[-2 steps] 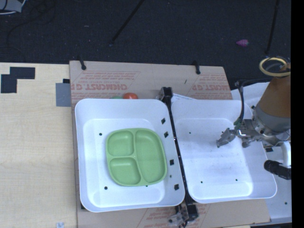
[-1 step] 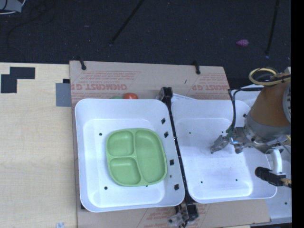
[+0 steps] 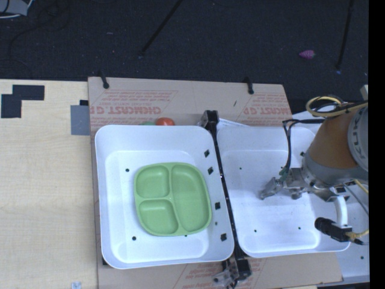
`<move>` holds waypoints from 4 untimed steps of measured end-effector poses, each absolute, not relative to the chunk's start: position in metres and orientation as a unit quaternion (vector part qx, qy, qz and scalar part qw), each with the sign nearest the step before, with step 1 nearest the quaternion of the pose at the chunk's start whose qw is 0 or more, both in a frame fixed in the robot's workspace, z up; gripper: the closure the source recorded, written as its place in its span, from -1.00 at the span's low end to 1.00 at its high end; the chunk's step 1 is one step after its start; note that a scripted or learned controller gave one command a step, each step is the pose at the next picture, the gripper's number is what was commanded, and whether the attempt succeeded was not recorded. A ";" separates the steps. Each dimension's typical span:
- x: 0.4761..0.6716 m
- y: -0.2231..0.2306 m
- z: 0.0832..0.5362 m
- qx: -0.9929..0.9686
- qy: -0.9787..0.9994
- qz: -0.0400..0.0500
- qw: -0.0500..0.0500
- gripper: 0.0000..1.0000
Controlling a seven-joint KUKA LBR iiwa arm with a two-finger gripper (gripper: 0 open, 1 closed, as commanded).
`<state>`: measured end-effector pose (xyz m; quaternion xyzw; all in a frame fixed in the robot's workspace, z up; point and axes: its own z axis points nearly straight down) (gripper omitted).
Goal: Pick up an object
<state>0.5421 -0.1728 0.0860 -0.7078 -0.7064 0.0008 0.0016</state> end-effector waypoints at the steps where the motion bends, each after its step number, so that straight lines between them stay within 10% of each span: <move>1: 0.543 -0.174 0.098 -0.709 -0.705 0.000 0.001 1.00; 4: 0.535 -0.183 0.269 -0.707 -0.707 -0.001 -0.002 1.00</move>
